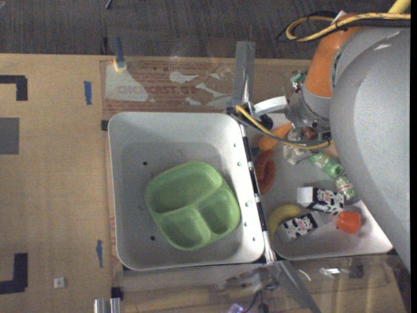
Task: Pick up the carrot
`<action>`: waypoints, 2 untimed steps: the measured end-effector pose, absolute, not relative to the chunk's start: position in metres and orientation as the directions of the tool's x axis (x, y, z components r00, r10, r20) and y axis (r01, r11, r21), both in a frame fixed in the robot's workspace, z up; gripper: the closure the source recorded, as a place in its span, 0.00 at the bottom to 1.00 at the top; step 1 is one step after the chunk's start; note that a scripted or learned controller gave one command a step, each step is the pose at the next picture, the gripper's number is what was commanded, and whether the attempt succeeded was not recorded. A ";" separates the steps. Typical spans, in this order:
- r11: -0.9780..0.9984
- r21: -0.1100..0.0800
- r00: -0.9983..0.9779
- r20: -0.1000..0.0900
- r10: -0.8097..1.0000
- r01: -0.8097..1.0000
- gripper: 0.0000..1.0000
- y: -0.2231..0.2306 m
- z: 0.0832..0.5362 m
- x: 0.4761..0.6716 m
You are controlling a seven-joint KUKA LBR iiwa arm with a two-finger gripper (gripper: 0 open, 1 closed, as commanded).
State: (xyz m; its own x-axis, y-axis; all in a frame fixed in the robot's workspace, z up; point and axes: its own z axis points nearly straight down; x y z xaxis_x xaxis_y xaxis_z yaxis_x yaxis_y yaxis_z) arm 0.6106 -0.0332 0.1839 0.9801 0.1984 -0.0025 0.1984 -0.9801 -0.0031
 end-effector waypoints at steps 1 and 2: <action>-0.915 -0.001 0.915 -0.001 0.404 0.404 1.00 0.033 0.228 0.595; -0.741 -0.005 0.741 -0.003 0.672 0.672 1.00 0.067 0.214 0.558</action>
State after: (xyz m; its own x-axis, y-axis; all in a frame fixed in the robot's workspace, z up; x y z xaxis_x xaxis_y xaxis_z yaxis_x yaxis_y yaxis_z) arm 0.5581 0.0666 0.2143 0.7409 0.6716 -0.0033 0.6716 -0.7409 -0.0048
